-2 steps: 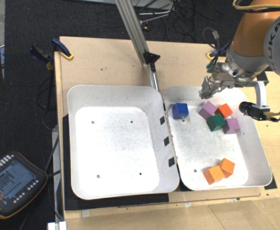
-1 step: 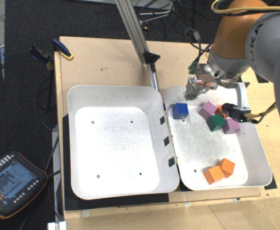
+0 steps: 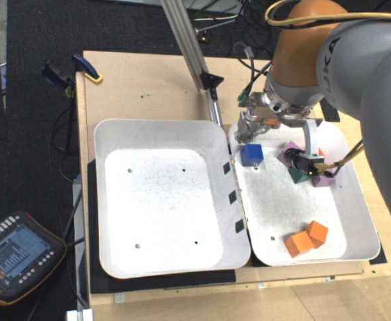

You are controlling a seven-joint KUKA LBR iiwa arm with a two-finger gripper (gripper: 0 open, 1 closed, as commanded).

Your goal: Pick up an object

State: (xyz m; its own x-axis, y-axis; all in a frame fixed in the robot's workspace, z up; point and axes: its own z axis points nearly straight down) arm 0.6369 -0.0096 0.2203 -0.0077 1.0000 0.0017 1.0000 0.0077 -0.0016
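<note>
- Nearest you in the right bin (image 3: 355,246): two orange blocks (image 3: 307,238), touching each other. They're well apart from the arm, so no risk there, and they're a spare target if this try fails.
- Left bin (image 3: 108,179) has nothing for you to grab; ignore it.
- Mid right bin: a green piece (image 3: 298,174) and a purple piece (image 3: 323,177) are bunched under a black part of the tool. If the arm swings right, expect it to drag or scatter them.
- Farther back, near the left wall of the right bin: the blue cube (image 3: 252,154), the likely pick. The gripper (image 3: 248,134) hangs just beyond it, seemingly not on it yet.
- I can't tell whether the fingers are apart or together; the wrist blocks them. Don't assume a grasp.
- Main risks: an off-centre descent lands a finger on the cube top, or pushes it into the bin wall. The wall also leaves little room on that side, so watch for a jam.
</note>
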